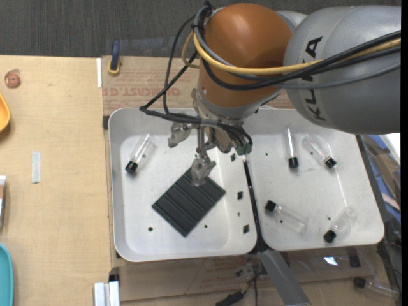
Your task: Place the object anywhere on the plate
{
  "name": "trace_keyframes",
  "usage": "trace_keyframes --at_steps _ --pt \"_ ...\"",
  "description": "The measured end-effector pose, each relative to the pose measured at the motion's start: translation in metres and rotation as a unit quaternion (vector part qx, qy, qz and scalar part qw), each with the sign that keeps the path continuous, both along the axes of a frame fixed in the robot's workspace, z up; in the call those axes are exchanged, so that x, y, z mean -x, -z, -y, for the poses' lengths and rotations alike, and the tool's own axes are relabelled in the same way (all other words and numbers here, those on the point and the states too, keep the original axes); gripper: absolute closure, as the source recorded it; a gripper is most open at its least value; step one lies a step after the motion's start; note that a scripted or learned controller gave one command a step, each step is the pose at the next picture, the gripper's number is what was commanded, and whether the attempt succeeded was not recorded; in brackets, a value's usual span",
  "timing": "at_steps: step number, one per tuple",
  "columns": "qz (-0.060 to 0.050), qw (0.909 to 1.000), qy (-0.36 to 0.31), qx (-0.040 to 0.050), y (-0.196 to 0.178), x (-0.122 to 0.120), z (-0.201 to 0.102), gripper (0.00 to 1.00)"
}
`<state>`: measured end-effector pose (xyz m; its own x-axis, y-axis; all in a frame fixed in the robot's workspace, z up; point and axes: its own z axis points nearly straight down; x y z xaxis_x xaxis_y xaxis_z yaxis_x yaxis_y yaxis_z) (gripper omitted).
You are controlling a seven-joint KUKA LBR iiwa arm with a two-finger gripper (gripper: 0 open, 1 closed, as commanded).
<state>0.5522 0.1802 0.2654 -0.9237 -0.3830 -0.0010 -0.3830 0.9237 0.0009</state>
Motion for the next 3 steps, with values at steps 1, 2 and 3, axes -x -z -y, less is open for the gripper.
trace_keyframes --at_steps 1,2,3 --pt "0.002 0.9768 -0.214 -0.0008 -0.020 -0.046 0.000 0.00" --pt "0.002 0.8398 -0.543 -0.0008 -0.142 -0.068 -0.025 0.00" --pt "0.003 0.8421 -0.539 -0.0025 -0.150 -0.070 -0.024 1.00"
